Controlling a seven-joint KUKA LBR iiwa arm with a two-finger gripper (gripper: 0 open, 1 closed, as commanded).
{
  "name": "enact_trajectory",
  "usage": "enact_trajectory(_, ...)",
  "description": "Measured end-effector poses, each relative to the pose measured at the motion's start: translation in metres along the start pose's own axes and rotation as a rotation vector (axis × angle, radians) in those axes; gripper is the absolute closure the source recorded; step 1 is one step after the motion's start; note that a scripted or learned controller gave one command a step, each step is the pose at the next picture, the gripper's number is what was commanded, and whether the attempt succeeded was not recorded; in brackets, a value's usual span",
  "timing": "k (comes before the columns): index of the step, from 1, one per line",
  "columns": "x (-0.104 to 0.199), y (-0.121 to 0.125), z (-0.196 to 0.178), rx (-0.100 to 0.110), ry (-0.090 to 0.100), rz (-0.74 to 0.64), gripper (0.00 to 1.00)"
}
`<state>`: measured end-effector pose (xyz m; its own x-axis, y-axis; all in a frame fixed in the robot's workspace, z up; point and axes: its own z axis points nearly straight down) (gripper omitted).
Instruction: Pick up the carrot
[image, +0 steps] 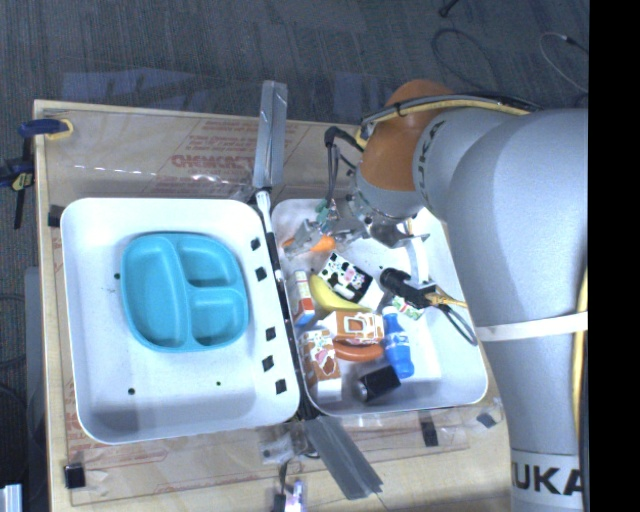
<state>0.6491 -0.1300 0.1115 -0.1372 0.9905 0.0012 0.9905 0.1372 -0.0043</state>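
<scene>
Carrot (318, 243): small orange piece in the right bin (455, 385), at its far left corner, close to the wall that meets the left bin (90, 330). Long axis roughly left-right across the view, slightly tilted; which end is the tip is too small to tell.

Gripper (340, 222): just above and right of the carrot, under the orange wrist band; whether the fingers are open or closed cannot be told, as the arm (520, 220) hides them in part.

Room: the carrot sits hemmed by bin walls on two sides and by a banana (325, 295) and a black-and-white box (345, 275) nearer the camera. Bottle (398, 350) and dark block (378, 382) lie farther down.

Left bin: blue tray (185, 290), with bare floor around it.

Tabletop (150, 140): arm covers the right bin's right side.
</scene>
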Motion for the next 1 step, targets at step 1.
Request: enact_trajectory(1,-0.0176,0.0007,0.0238,0.016,0.004,0.006,0.00)
